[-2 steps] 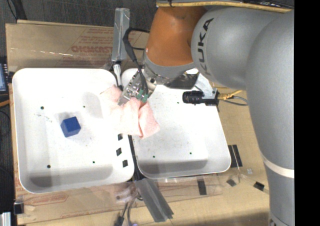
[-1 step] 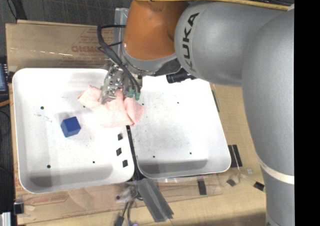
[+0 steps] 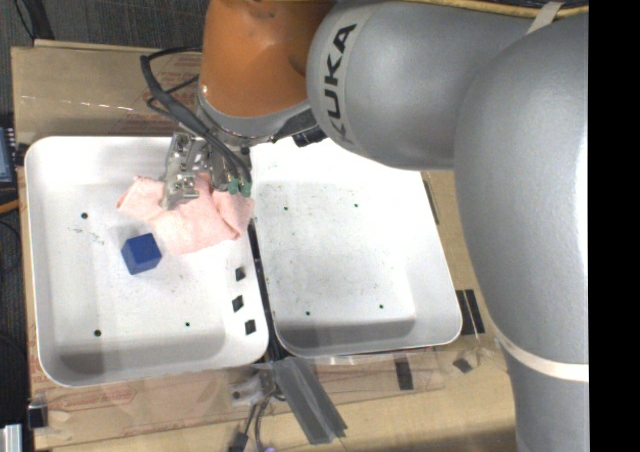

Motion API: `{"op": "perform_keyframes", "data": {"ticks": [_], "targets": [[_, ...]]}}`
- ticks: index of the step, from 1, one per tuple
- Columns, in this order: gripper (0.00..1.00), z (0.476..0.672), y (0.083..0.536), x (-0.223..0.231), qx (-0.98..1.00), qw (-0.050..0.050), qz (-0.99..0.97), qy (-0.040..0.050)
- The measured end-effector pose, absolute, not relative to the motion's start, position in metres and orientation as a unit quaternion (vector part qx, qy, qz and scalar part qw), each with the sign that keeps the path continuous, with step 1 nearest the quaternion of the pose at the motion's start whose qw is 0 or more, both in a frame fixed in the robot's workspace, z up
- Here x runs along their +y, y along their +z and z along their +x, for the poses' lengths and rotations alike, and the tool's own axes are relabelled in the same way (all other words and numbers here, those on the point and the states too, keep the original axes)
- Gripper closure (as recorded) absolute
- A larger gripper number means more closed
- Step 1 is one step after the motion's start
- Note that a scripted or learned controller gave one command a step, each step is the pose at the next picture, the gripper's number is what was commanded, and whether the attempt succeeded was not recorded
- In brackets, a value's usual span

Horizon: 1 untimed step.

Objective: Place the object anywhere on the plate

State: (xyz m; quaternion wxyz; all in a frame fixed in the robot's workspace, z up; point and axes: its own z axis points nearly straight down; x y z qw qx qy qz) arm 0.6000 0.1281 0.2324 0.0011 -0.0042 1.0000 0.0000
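The arm (image 3: pixel 420 70) enters from the right of the camera view and reaches across the right bin (image 3: pixel 350 260) toward the left bin (image 3: pixel 60 240). Its grey body and the orange band (image 3: pixel 250 40) above the wrist cover the upper middle of the view.

The gripper (image 3: pixel 183 180) hangs over the upper right part of the left bin, directly above a pink cloth (image 3: pixel 195 220). The metal fingers point down at the cloth and their tips appear to meet its upper fold. Whether the claw is wide, narrow or clamped on the fabric cannot be told from this angle (the finger ends merge with the crumpled folds).

The pink cloth lies crumpled on the floor of the left bin, near the wall shared with the right bin. One end extends left of the gripper, and the larger part spreads below and to the right of it.

A blue cube (image 3: pixel 141 252) rests on the floor of the left bin, just beside the lower left edge of the cloth. Contact between cube and cloth cannot be determined.

Both bins sit side by side on the bench (image 3: pixel 80 70), with their adjacent walls touching or nearly so.
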Motion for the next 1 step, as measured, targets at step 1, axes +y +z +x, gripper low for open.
{"op": "perform_keyframes", "data": {"ticks": [1], "targets": [[0.00,0.6002,0.2327,0.1278,1.000,0.001,-0.004,-0.0001]]}}
